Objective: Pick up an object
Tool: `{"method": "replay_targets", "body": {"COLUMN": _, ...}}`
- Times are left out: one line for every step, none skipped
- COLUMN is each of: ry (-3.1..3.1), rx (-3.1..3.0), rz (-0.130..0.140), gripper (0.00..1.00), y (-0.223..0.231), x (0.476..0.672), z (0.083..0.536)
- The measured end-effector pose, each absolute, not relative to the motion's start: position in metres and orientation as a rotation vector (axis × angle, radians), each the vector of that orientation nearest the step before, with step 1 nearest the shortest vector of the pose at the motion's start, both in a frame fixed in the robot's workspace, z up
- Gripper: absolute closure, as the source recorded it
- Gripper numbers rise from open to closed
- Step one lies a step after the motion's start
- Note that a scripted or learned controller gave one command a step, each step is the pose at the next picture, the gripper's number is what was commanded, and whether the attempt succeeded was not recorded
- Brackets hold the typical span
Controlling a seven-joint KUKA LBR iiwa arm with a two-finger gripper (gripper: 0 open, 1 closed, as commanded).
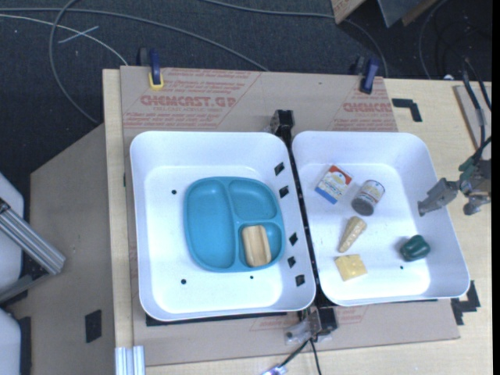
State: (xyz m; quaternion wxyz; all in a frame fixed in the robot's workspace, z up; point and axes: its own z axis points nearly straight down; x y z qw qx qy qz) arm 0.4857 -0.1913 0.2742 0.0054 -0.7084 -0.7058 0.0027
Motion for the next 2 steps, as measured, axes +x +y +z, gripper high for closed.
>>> {"method": "replay_targets", "body": {"ry": -2.221, "rx": -2.221, "rz": 0.0, "gripper": 0.0, "y": -0.191, "x": 0.488, "z": 0.279}}
{"method": "replay_targets", "body": {"ry": -2.217, "rx": -2.218, "rz": 0.002, "gripper": 0.0, "y": -0.192, "x": 0.49, "z": 0.237}}
